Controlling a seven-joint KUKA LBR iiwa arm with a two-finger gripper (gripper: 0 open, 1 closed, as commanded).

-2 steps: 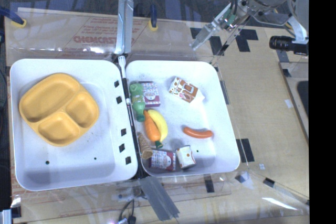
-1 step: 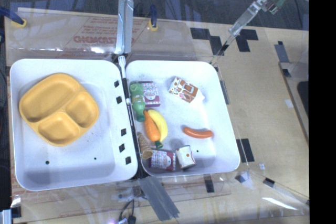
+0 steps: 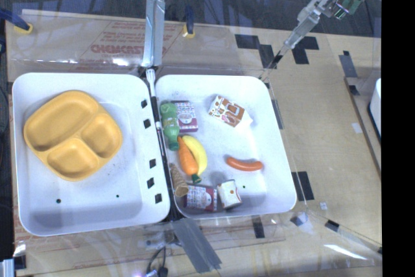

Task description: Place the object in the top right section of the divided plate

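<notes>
While my gripper (image 3: 275, 61) hangs at the upper right of the frame, its state more than I can tell, the divided plate (image 3: 72, 133) at left lies bare and every candidate object, sausage (image 3: 244, 164) included, sits unpicked in the right bin (image 3: 275, 139).

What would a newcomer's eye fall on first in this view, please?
The yellow divided plastic plate lying alone in the left white bin stands out first. Next comes the cluster of toy food along the right white bin's left side, where a yellow banana touches an orange carrot.
</notes>
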